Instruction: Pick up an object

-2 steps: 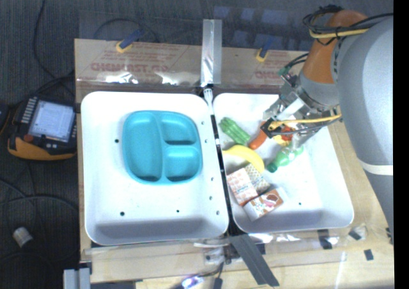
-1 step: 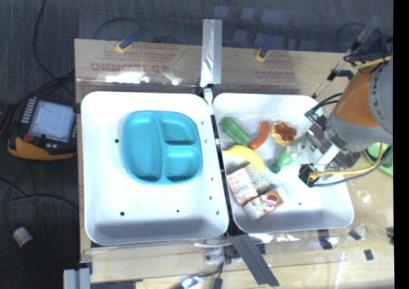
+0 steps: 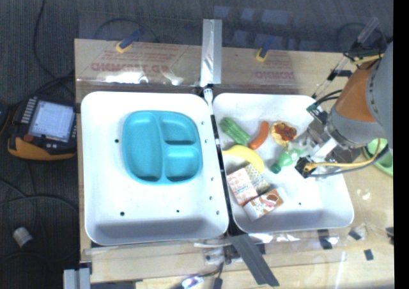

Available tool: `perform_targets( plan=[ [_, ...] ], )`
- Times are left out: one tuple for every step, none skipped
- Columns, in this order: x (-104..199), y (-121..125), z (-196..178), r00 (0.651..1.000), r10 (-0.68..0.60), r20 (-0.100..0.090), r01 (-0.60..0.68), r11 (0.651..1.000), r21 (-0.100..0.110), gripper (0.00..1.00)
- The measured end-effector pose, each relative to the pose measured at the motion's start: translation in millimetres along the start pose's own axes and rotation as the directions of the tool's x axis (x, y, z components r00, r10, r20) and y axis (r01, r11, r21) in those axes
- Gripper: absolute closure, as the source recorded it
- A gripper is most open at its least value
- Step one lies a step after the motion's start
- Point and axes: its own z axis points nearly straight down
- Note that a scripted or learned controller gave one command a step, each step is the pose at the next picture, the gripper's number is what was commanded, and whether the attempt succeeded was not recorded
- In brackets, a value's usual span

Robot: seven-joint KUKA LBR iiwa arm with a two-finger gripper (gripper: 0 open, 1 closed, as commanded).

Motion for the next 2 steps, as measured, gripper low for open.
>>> perform_targets(
  plan=[
    [19.6, 21.7, 26.1, 0.999, 0.047, 0.001, -0.047, 0.999, 0.0, 0.0],
    [19.0, 20.2, 19.5, 0.999, 0.046, 0.005, -0.047, 0.999, 0.007, 1.0]
  ],
)
